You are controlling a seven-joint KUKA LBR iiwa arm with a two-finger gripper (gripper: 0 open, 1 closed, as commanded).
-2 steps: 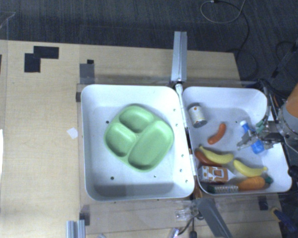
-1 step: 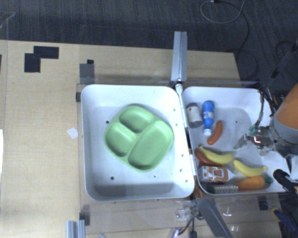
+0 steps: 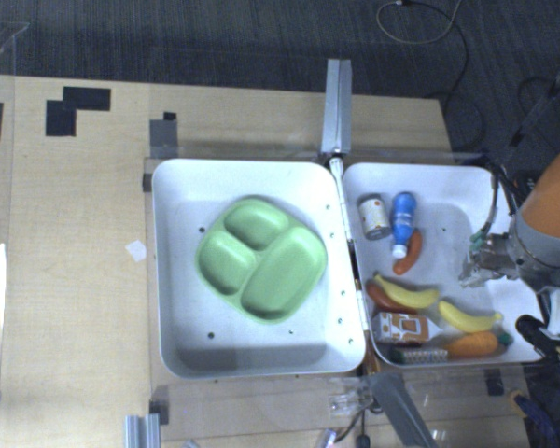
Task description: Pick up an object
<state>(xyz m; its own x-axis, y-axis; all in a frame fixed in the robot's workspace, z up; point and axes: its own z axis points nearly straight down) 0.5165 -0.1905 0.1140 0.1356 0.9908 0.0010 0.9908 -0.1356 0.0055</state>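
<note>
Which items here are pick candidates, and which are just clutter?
Candidates, right white bin:
small tin can
blue bottle
red sausage
two yellow bananas
orange carrot
small printed carton

Clutter:
green divided plate, left bin
black cable, floor

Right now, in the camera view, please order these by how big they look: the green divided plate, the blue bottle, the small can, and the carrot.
1. green divided plate, clearly largest.
2. carrot and blue bottle: they look alike in length, so no ranking.
3. small can, smallest.
</note>
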